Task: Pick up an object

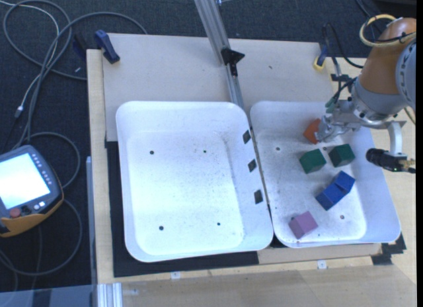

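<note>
Dark carpet floor [46, 246]; pale wooden bench [165, 67].

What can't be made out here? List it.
- Orange block: partly covered by the tool; its shape is unclear.
- Tool: too small and cluttered to tell whether it touches the block.
- Arm: cut off by the view's right edge.
- Handheld screen: glare, cut by the left edge.

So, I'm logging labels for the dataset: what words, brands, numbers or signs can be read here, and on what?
None can be read.
The handheld pendant has a lit screen, but it is washed out white.
The blocks in the right bin show plain faces.
The black marks on the left bin wall are too small to read.
</note>
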Motion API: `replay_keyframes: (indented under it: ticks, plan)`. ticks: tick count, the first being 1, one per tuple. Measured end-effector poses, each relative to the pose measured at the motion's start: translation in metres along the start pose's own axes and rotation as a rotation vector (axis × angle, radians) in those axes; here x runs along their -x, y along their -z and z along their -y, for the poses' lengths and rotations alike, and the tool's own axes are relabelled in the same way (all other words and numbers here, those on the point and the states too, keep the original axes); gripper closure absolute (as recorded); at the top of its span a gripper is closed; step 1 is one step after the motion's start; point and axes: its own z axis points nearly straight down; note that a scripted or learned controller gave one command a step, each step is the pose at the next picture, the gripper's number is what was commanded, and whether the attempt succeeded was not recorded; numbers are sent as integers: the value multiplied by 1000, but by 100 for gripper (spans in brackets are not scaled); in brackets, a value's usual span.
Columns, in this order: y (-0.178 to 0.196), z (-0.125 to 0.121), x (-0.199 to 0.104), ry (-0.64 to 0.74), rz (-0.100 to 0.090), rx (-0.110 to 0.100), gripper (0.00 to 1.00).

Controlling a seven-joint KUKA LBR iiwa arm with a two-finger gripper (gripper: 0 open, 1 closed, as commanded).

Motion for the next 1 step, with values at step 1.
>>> replay_keyframes:
  ticks: [1]
  plan:
    - [-1,0,0,0,0,-1,0]
